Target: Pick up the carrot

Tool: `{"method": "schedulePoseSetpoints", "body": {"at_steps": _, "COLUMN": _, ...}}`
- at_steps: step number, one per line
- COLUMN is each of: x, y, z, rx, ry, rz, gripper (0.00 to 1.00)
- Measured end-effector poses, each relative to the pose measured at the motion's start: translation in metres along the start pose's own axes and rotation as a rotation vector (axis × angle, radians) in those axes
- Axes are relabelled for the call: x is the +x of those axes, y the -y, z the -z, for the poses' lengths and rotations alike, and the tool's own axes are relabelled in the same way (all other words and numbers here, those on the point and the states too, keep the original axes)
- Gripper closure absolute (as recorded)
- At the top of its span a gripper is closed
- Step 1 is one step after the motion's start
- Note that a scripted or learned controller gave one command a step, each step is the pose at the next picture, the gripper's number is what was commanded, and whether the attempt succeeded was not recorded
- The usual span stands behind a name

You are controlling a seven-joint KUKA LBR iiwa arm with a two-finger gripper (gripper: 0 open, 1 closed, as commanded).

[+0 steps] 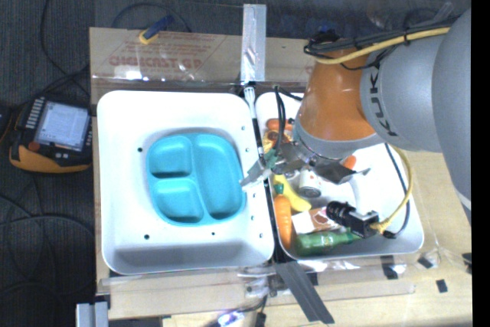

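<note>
The grey arm (413, 80) looms over the right bin (409, 237), wrist turned down so the gripper (285, 167) can reach the clutter at the bin's left wall. Whether it is clenched or released I cannot tell. The carrot (284, 217) lies just below it, apparently untouched, beside a green bottle (328, 242); the blue tray (195, 176) sits in the left bin (122, 241), left of the gripper
</note>
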State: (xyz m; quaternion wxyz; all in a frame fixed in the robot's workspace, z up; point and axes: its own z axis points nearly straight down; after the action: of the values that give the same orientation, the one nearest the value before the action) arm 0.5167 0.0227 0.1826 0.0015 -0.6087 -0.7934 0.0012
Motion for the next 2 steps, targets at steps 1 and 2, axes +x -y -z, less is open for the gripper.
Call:
{"method": "schedulePoseSetpoints", "body": {"at_steps": 1, "x": 0.000, "y": 0.000, "z": 0.009, "rx": 0.000, "ry": 0.000, "rz": -0.001, "gripper": 1.00}}
{"method": "schedulePoseSetpoints", "body": {"at_steps": 2, "x": -0.025, "y": 0.017, "z": 0.050, "rx": -0.002, "ry": 0.002, "rz": -0.209, "gripper": 1.00}}
